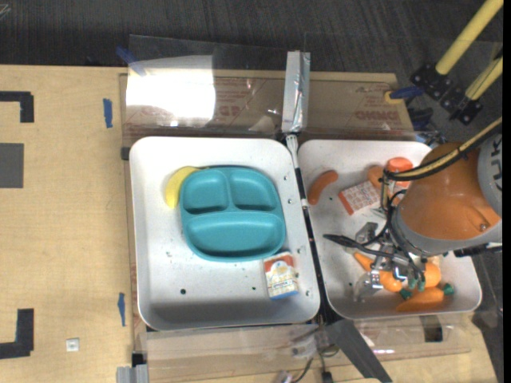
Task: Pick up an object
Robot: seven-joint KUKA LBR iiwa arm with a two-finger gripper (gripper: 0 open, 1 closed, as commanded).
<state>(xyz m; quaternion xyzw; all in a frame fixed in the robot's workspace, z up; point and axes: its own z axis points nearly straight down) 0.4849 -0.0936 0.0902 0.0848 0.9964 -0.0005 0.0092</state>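
Observation:
My gripper (382,263) is down in the right bin (335,294), near its front, with the orange band of the arm (443,206) above it. It stands right over a cluster of orange toy carrots (427,295) with green tops; one small orange piece (385,278) lies directly beneath the gripper's metal parts. Whether anything is held is hidden by the wrist and clutter. Farther back in this bin lie an orange sausage-shaped piece (322,184), a small orange-and-white packet (359,197) and an orange-capped item (398,167).
The left bin (152,214) holds a teal divided plate (232,211) with a yellow object (173,184) poking out beneath its left side, and a small carton (280,278) at the front right. A clear divider wall (295,94) stands behind the bins.

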